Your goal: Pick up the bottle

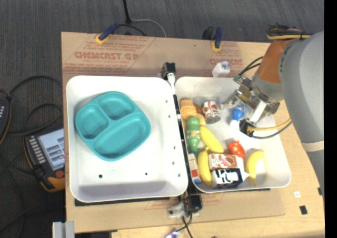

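A crowded right bin (279,179): along its left wall sit a corn cob (187,108), a green bottle (193,132) lying lengthwise, and a banana (210,139) pressed against the bottle's right side. A red-and-white can (211,111) lies near the top, a red pepper (236,149) and a second banana (254,164) toward the lower right, a carton (225,170) at the front. The left bin (84,184) carries a teal divided plate (112,124). Both bins rest on a brown board (131,55) clamped over dark carpet, cables trailing at left. The gripper (251,110) hangs over the bin's upper right beside a small blue object (237,112); whether its jaws are parted or closed cannot be told. The bottle lies well apart, to its left, across the can and banana
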`<state>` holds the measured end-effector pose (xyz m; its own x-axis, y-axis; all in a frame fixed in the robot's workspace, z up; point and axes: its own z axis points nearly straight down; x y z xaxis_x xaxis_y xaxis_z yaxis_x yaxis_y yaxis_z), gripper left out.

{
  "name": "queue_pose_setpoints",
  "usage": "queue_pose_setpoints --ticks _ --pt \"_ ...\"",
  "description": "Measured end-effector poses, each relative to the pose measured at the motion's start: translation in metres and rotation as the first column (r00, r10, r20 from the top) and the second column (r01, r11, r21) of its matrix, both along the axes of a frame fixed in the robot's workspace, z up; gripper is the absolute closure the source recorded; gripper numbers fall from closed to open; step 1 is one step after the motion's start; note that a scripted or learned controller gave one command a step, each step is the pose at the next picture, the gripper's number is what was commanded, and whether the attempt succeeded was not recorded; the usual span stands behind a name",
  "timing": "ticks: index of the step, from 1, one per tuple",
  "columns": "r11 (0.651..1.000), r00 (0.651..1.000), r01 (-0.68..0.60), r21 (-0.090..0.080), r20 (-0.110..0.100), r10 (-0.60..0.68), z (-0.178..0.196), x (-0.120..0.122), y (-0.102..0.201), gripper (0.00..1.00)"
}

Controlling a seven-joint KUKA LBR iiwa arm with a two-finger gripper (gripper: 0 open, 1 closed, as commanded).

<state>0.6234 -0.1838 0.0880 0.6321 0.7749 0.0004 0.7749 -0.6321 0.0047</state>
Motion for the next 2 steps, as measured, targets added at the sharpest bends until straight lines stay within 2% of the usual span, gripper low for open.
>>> queue_pose_setpoints --ticks 1,2 --pt "1.0 1.0 -0.001 -0.001 0.003 0.001 0.011 0.001 0.0 1.0" --pt "0.967 0.967 -0.253 -0.009 0.011 0.253 0.003 -0.062 0.004 1.0"
